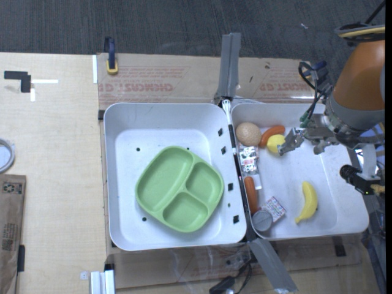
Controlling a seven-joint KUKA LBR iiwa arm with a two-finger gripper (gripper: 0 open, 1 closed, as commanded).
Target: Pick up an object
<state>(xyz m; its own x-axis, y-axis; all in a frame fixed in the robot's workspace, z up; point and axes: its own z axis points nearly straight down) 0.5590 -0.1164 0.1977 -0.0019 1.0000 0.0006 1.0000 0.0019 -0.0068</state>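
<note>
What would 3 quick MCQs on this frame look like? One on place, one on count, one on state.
1. Where is the banana?
A. left bin
B. right bin
C. on the bench outside the bins

2. How many compartments has the green plate?
A. two
B. three
C. five

3. How does the claw stand to the lemon?
A. right beside it, low in the right bin
B. high over the left bin
C. resting on the green plate

Key:
1 B: the banana lies near the right bin's front right.
2 B: one long section and two smaller ones show.
3 A: the claw tip sits just right of the lemon, by the egg and carrot; whether it grips anything can't be told.
</note>
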